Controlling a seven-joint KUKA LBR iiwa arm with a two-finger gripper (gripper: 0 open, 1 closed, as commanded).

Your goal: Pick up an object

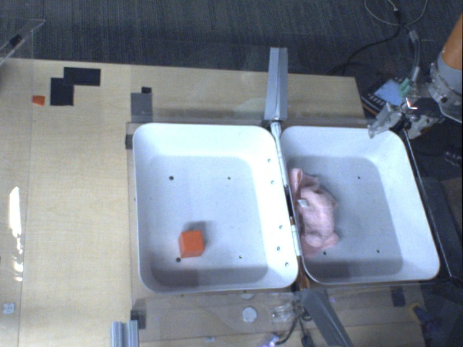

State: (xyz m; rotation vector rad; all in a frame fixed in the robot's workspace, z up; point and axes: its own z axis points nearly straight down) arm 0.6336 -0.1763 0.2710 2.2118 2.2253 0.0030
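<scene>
An orange cube (192,243) sits on the floor of the left bin (152,194), near its front left. A crumpled pink soft object (315,210) lies in the right bin (391,215), against its left wall. My gripper (391,118) hangs at the far right corner of the right bin, over its rim, well away from both objects. Nothing shows in it.
A grey metal divider post (275,85) stands behind the seam between the bins. Black cables and a blue-labelled box (387,92) lie beyond the right bin. Black blocks (72,82) and a small orange piece (38,100) rest on the wooden bench at far left.
</scene>
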